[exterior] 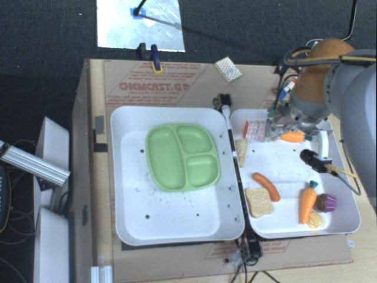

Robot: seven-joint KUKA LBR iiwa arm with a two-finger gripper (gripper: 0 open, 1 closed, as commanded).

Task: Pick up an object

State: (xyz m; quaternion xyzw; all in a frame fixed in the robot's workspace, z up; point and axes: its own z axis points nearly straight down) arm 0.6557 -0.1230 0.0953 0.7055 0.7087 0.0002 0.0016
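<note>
My gripper (275, 130) hangs low over the back of the right bin (347, 217), reaching in from the right. A small orange piece (293, 137) lies just to its right, close by; whether they touch is unclear. A red and white packet (253, 129) lies just to its left. Further forward in the same bin are a red sausage (265, 185), a slice of bread (258, 201), a carrot (307, 204), a purple piece (326, 202) and a pale yellow piece (316, 220). A pale piece (240, 152) rests by the bin's left wall.
The left bin (132, 217) holds a green divided plate (182, 157). A black divider rail (232, 158) runs between the two bins. A small patterned block (228, 69) lies on the board behind the bins.
</note>
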